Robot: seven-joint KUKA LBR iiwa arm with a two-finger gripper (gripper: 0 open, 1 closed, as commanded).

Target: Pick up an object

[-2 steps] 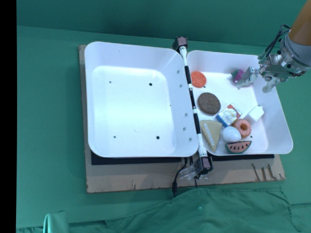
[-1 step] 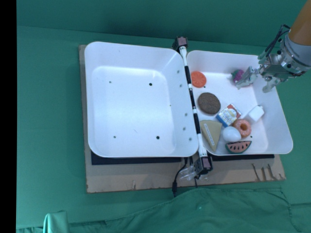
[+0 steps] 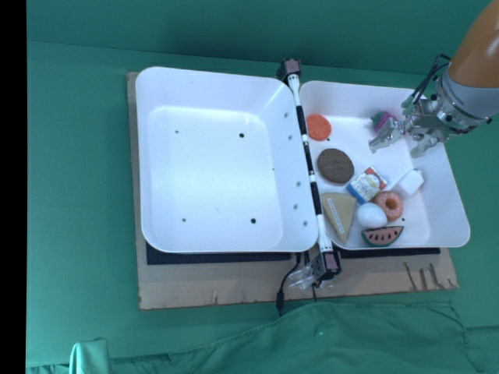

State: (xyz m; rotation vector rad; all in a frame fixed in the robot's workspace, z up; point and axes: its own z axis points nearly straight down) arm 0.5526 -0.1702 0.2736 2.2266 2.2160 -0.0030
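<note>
Over the right bin [image 3: 448,209], near its far edge, the end effector [image 3: 405,133] hangs from the arm [image 3: 475,61], just beside a small pink-and-green item [image 3: 382,119]. Can't tell whether it's open or closed; view is too coarse there, and nothing shows as held.

Pickable things all sit in the right bin: orange disc [image 3: 317,127], brown round patty [image 3: 335,165], small printed carton [image 3: 366,184], white block [image 3: 410,181], donut [image 3: 389,205], egg [image 3: 371,215], cheese wedge [image 3: 341,213], watermelon slice [image 3: 383,235]. Left bin [image 3: 210,92] is smooth white plastic w/ a few dark dots.

To do it well, prob. best to go for the pink-green item, closest and set apart from the rest. Come straight down, centre over it, avoid the bin wall.

Flat discs look hard to grip; the egg is smooth, rounded, likely slippery. The block & carton have square faces, easier. The cluster toward the near corner is crowded, items touching.
</note>
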